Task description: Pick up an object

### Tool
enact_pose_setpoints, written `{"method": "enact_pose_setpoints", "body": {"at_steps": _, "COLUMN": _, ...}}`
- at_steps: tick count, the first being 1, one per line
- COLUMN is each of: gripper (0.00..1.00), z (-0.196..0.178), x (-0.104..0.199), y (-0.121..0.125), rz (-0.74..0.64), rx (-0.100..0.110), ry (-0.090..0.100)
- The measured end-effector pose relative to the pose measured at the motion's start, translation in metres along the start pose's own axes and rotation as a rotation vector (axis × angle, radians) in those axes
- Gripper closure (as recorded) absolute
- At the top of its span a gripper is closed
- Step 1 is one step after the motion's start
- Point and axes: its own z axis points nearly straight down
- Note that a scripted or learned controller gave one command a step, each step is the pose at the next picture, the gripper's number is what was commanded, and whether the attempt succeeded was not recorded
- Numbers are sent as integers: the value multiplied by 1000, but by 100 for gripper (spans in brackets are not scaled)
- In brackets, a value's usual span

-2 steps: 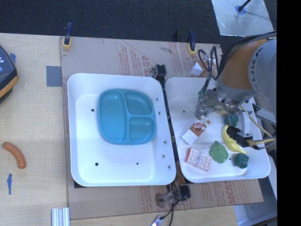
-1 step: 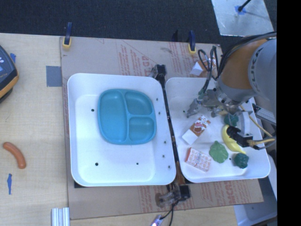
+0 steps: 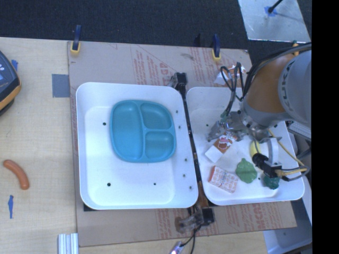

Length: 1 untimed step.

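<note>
Reaching: the grey arm's two-finger gripper (image 3: 229,127) is lowered into the right white bin (image 3: 200,102); nothing is seen lifted.
Far left: an orange sausage-shaped toy (image 3: 17,173) lies on the bench.
Left: a blue divided plastic plate (image 3: 143,130) rests in the left white bin (image 3: 90,194).
Below gripper: a small red-and-white packet (image 3: 225,142), white card (image 3: 214,153), patterned packet (image 3: 223,178).
Lower right: a green crumpled lump (image 3: 246,170).
Grip state: cannot be told.
Obstruction: cables crowd the wrist.

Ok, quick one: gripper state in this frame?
Gripper: cannot be told. It sits low in the right bin, over a small packet.
</note>
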Motion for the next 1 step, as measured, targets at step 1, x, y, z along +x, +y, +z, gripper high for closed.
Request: {"method": "enact_pose_setpoints", "body": {"at_steps": 1, "gripper": 100, "z": -11, "x": -2, "y": 1, "rz": -2, "rx": -1, "ry": -3}}
